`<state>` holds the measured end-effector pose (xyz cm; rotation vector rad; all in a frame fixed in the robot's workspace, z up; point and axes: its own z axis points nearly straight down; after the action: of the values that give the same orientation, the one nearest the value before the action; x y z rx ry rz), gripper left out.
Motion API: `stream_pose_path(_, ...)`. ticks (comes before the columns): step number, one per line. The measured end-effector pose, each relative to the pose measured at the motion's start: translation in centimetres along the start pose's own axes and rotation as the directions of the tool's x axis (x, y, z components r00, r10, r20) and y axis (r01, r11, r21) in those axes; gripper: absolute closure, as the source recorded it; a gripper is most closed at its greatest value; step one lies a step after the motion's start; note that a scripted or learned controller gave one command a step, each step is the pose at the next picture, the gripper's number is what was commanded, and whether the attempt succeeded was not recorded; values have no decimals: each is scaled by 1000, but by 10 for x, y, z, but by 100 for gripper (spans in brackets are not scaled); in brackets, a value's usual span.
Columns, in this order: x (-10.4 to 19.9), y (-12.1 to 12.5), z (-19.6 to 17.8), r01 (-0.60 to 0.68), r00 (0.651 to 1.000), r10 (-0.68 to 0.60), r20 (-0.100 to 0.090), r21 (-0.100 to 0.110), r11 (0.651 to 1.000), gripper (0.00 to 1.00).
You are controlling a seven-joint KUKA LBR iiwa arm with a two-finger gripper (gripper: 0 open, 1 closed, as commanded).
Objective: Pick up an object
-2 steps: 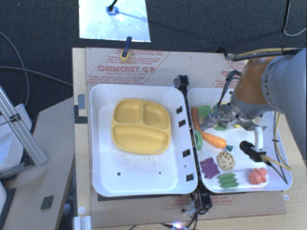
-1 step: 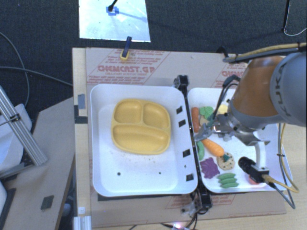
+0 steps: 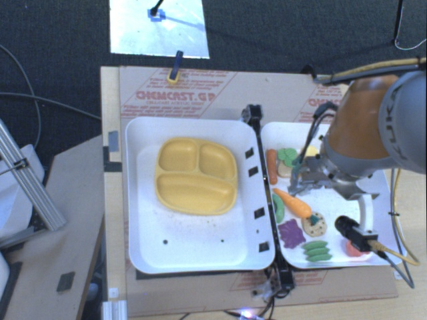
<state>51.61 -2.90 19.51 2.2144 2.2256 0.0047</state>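
Observation:
The right bin [image 3: 383,199] holds several toy foods. An orange carrot [image 3: 294,203] lies at a slant near its middle. Around it are a red-orange sausage [image 3: 271,165], a green leafy piece [image 3: 288,155], a green vegetable [image 3: 278,210], purple grapes [image 3: 291,233], a round cookie [image 3: 314,224], a green pea pod [image 3: 316,250] and a red piece [image 3: 351,248]. My gripper [image 3: 300,181] hangs low over the bin, just above the carrot's upper end. The arm hides the bin's upper right part. Nothing shows held in the gripper.
The left bin [image 3: 143,245] bears a yellow divided plate [image 3: 197,177]. A black ridge with clips [image 3: 262,179] separates the two bins. A black cylinder with a cable [image 3: 349,229] sticks out from the wrist over the right bin's lower corner.

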Motion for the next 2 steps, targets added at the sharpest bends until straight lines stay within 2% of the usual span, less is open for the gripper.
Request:
stream_pose_path(1, 41, 10, 12, 4, 1000, -4, -1, 3, 1000, 100)
stream_pose_path(2, 87, -18, -141, 7, 1000, -7, -5, -14, 1000, 100)
